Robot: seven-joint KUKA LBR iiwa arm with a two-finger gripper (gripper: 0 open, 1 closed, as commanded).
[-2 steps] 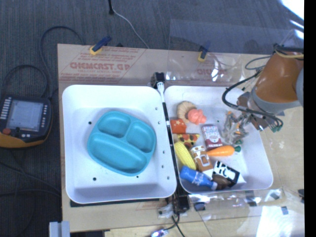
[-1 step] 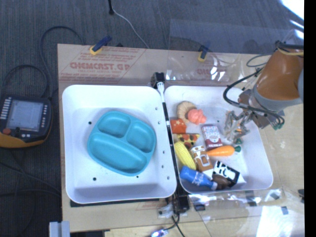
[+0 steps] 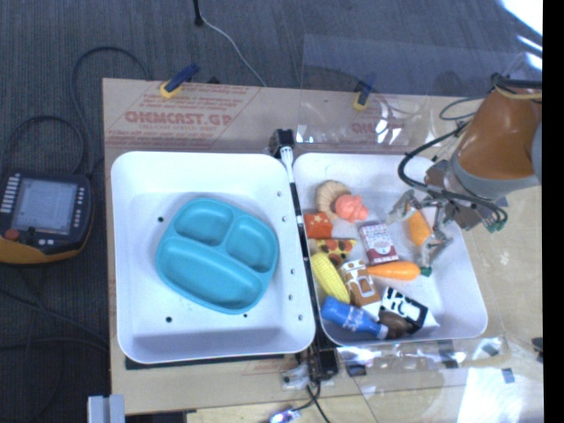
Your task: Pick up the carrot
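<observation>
The carrot [image 3: 393, 270], orange and long with a green end pointing right, lies flat in the right bin [image 3: 458, 280] near its middle. My gripper [image 3: 420, 226] hangs over the bin's right part, just above and to the right of the carrot and apart from it. Its fingers [image 3: 403, 208] stand open, and a small orange piece [image 3: 418, 227] lies between them. The grey arm with its orange band [image 3: 495, 139] reaches in from the right.
Left of the carrot sit a red-and-white box [image 3: 377, 242], a corn cob [image 3: 328, 277], a croissant [image 3: 332, 194], a pink toy [image 3: 352, 207] and a blue bottle [image 3: 350, 316]. The left bin [image 3: 141, 324] holds a blue divided plate [image 3: 218, 252].
</observation>
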